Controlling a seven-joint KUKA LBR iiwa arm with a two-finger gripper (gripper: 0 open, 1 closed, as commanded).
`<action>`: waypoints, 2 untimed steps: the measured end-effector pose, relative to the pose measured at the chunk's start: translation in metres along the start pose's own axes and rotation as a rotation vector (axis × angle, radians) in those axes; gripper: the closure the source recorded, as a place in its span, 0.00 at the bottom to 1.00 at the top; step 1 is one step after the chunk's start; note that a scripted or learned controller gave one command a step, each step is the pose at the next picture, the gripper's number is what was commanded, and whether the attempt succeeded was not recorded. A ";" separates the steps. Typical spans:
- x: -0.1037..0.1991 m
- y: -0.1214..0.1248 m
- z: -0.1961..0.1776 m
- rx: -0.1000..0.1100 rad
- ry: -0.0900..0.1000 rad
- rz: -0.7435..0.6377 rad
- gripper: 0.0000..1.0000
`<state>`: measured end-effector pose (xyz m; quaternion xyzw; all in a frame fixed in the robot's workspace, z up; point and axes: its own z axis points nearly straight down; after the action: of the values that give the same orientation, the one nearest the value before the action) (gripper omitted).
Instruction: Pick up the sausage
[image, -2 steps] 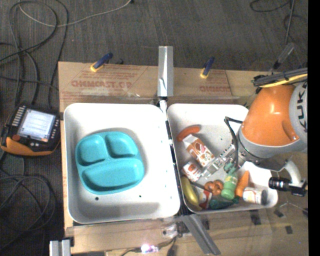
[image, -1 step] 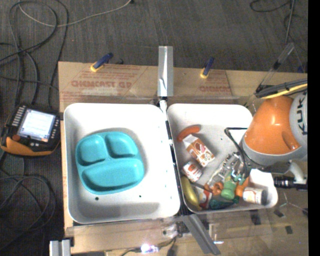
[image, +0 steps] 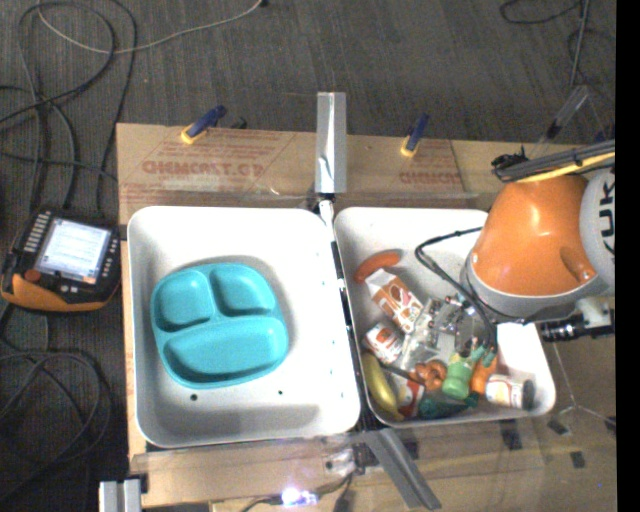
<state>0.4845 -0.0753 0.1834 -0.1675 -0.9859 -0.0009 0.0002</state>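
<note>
1. The bench carries two shallow white bins side by side: the left bin (image: 150, 400) and the right bin (image: 350, 300), meeting at a shared wall in the middle of the view.
2. A turquoise divided plate (image: 220, 325) with three compartments lies flat in the left bin, slightly toward the left.
3. The sausage (image: 378, 264), reddish-orange and curved, lies in the far left part of the right bin, close to the shared wall and apart from the gripper.
4. Just near of the sausage sit small printed packets (image: 397, 300), and a red-and-white can (image: 385, 343) lies on its side nearer still.
5. A yellow banana (image: 378, 385) lies along the near left side of the right bin, with green and orange toy vegetables (image: 458, 385) heaped beside it toward the near right.
6. The arm (image: 535, 245) reaches in from the right, its orange band covering the far right part of the right bin.
7. The gripper (image: 450, 325) hangs over the clutter in the middle of the right bin, to the right of and nearer than the sausage; its metal parts blend with the items below, so I cannot tell whether the claw is wide or narrow.
8. A handheld control pendant (image: 62, 260) with a lit screen rests on the floor to the left of the bench.
</note>
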 end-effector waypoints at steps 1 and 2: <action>-0.037 -0.111 0.079 0.003 0.003 -0.039 1.00; -0.035 -0.091 0.091 0.003 -0.011 0.069 1.00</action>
<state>0.4871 -0.1727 0.0921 -0.2013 -0.9795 0.0015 -0.0049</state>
